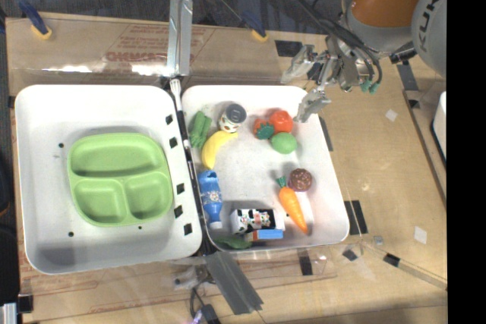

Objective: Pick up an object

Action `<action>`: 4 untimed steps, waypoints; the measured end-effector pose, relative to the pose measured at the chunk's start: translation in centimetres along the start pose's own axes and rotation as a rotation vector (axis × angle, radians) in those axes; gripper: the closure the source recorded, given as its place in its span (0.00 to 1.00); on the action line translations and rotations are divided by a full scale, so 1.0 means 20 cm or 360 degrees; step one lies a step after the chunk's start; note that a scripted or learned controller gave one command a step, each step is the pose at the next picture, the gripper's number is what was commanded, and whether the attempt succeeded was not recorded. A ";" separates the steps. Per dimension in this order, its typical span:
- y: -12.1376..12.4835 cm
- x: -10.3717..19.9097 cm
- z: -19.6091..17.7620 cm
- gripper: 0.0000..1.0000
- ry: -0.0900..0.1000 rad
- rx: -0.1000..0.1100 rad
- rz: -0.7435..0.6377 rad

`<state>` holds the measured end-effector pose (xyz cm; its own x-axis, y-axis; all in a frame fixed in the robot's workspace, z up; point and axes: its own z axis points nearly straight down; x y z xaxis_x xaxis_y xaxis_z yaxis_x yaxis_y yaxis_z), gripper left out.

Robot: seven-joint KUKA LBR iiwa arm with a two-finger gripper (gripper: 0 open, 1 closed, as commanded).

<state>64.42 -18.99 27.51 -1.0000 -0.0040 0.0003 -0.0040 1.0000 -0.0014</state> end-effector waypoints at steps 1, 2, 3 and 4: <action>-0.08 -0.05 0.86 0.00 0.0017 -0.0009 -0.0145; -0.04 0.56 0.92 0.00 0.0000 -0.0003 -0.0435; -0.10 0.12 0.91 0.00 -0.0007 -0.0002 -0.0619; -0.09 0.34 0.92 0.00 -0.0001 -0.0004 -0.0701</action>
<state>57.72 -20.86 9.17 -0.9028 -0.4301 -0.0003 -0.4301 0.9028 0.0009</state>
